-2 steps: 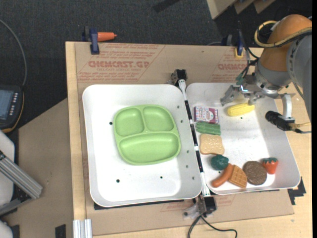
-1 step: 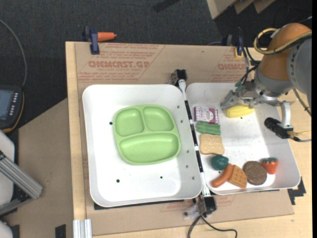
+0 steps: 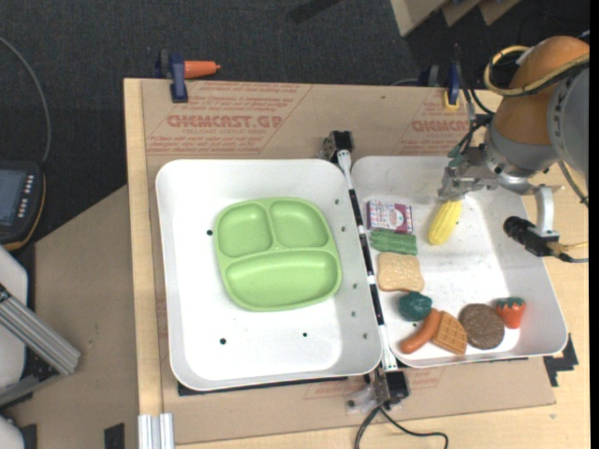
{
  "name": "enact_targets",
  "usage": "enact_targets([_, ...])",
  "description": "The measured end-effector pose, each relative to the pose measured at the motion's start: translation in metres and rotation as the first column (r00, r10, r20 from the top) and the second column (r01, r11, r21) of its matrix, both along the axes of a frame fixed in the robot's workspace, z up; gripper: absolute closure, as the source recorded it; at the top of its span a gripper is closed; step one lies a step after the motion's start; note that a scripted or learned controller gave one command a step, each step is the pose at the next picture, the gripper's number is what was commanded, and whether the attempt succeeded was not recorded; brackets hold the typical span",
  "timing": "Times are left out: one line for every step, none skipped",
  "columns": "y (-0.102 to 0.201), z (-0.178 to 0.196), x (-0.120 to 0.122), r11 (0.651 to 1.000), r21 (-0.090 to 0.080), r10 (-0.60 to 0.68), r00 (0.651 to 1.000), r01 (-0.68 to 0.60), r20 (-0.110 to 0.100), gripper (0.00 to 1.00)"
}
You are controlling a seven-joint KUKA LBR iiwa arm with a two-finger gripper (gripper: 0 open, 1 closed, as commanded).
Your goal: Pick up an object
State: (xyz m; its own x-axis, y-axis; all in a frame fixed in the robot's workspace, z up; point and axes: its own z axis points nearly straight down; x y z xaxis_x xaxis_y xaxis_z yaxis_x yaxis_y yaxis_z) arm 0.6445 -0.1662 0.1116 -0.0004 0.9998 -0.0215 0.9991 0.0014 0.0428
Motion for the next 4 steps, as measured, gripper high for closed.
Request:
enact_targets([0.000, -0.002, -0.001, 1.000, 0.001, 0.000, 1.000, 0.000, -0.004, 0.00])
enact_targets([0.000, -0.025, -0.053, 1.000, 0.024, -0.003, 0.999, 0.004, -0.051, 0.00])
enact_targets([0.001, -0.013, -0.050, 1.000, 0.021, -0.001, 0.999, 0.002, -0.042, 1.00])
enact_targets([0.087, 0.079, -0.057, 1.000, 0.024, 0.009, 0.999, -0.008, -0.032, 1.00])
